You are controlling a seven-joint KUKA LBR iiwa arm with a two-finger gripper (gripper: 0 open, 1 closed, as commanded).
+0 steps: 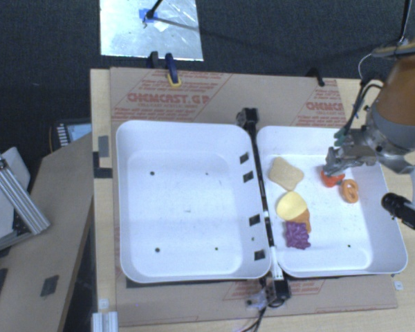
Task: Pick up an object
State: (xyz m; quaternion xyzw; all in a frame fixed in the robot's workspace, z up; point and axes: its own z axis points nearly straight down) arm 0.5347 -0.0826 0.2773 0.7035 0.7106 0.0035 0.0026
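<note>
So the big grey arm (401, 109) comes in from the right and its tool (342, 159) sits low over the right bin (373, 254), right on top of a small red thing (330, 179), which looks like the target. The left bin (187, 206) isn't in play. Main risk I see: the red thing lies just beside an orange ring (350, 190), so a sloppy close could knock the ring away or pinch both, and a small rounded piece like that could easily squirt out sideways. The tan slab (286, 173), the yellow piece (291, 205) and the purple grapes (297, 236) are well apart from it, so probably safe. Can't tell if the tool is open or closed; it's a dark blur from this angle. The red thing is half covered too, so no idea what it actually is.
</note>
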